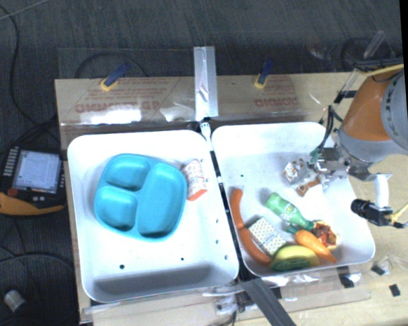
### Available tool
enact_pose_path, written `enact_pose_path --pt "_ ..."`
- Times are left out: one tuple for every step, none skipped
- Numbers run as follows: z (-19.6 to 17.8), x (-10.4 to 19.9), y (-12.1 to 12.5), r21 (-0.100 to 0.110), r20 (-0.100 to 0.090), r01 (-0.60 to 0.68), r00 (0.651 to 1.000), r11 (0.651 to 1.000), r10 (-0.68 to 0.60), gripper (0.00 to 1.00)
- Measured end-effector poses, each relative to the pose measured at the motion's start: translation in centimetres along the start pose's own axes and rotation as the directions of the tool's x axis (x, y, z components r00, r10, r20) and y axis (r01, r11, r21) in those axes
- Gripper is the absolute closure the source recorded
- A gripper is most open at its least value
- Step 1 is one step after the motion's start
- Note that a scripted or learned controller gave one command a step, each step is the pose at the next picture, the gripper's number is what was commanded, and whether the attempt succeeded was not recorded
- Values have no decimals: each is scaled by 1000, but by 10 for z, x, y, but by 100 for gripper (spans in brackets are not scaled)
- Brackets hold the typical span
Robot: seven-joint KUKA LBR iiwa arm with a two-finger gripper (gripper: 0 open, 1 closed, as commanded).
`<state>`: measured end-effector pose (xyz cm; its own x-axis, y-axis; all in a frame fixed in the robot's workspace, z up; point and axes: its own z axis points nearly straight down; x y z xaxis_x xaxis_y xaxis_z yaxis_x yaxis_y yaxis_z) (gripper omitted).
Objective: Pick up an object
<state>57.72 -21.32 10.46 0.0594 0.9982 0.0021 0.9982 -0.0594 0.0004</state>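
the pincer (316,170) sits low in the right bin (259,144), near its right wall, at the end of the grey arm with the orange band (366,114); a small pale and brown object (297,172) lies right at its tip, touching or nearly so, and it cannot be told whether the pincer grips it or is released.

red printing runs across the clear sheet (112,106) behind the bins on the worktop (296,88), too faint to read. the small can (195,178) has a white and red label whose words are too small to make out, and the checkered packet (267,234) bears no readable text.

taking the right bin as the landmark: the green bottle (286,211) lies near its middle, just below and left of the pincer. the carrot (313,244) and the yellow-green fruit (293,256) lie at its front edge, the long orange piece (241,222) along its left wall. in the left bin (101,279) rest a blue divided plate (140,195) and the can.
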Motion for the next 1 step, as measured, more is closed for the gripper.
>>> enact_pose_path --pt "-108 -2 -64 2 5 -307 952 952 307 100"
